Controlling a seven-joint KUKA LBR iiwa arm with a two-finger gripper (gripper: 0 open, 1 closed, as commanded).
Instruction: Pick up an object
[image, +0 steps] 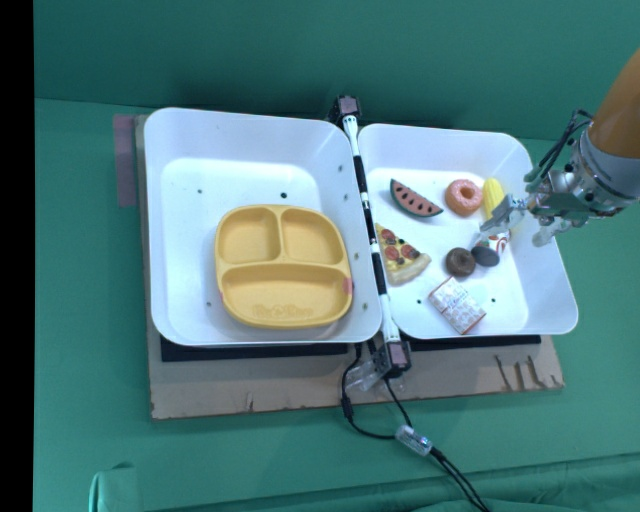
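Camera view. Two shallow white bins sit side by side on a cardboard sheet over green cloth. The left bin (170, 200) holds only a yellow divided plate (284, 266), lying flat near its centre, probably as a place to set things down.

The right bin (545, 300) holds the candidate objects, scattered loosely and mostly apart, which would leave room for fingers around each. At the bin's 11 o'clock lies a watermelon slice (414, 200); at 12 o'clock a pink-frosted doughnut (463, 196), with a yellow piece (493, 195) resembling corn just beside it. At 9 o'clock lies a pizza slice (401, 254). Near the centre a chocolate doughnut (460, 262) touches a small dark oval piece (485, 256). At 6 o'clock a small printed packet (457, 305) lies tilted; its print is too small to read. No other writing or brand can be made out.

The gripper (524, 222) hangs over the bin's 2 o'clock region, reached in from the right, above a small white piece (498, 240) that is partly hidden. Its fingers (505, 212) stand apart with nothing between them, so no object appears lifted yet. The nearest targets seem to be the white piece and the yellow piece.
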